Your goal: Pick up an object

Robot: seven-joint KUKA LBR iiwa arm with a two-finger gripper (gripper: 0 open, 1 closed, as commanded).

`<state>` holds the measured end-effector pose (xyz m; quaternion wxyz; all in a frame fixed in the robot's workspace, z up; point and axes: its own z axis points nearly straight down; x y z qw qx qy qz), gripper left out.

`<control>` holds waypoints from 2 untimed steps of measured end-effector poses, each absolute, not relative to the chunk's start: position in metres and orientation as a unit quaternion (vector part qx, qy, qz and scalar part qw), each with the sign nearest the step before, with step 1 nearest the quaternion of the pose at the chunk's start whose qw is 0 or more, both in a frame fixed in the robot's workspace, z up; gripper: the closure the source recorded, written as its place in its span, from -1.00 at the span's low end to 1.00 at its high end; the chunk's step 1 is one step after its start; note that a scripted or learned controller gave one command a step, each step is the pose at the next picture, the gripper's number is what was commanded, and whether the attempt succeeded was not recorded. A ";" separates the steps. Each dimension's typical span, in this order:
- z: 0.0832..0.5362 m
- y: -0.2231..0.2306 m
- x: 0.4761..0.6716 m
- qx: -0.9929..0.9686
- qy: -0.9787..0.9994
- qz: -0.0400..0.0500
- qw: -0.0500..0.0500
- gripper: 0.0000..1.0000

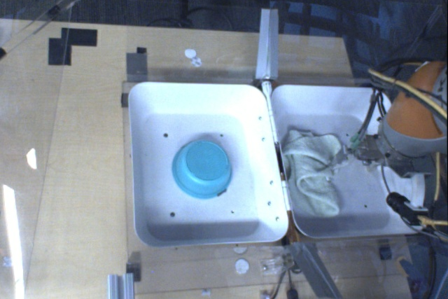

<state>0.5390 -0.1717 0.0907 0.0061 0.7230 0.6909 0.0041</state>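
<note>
Nearest the camera: small white discs [241,265] and clear fittings on the bench's front edge, just before the divider [276,150] between the two bins, taken as landmark throughout. Left of the divider, left bin [150,115] holding a blue bowl [202,168], upside down, roughly central, well apart from the walls. Right of the divider, right bin [315,105] holding a crumpled pale cloth [311,168], its left edge just beside the divider, its upper right fold reaching toward the gripper [344,154]. Farther right, grey arm with orange band [413,112], entering low over the right bin. Gripper tip at or touching the cloth's right fringe; jaw opening too small and blurred to read, so cannot tell how wide, nor whether any fabric is caught. Handling, judged: cloth light, soft, limp, not fragile; likely to drape and stretch rather than lift as one piece. Best purchase on a raised fold near the bunched middle, pinched deep; thin edge hold liable to slip. Bowl stiff, smooth, domed, poorer for a two-finger pinch.
</note>
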 end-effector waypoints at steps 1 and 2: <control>0.102 -0.170 0.542 0.722 0.692 0.007 0.007 1.00; 0.191 -0.173 0.622 0.639 0.770 0.001 0.002 1.00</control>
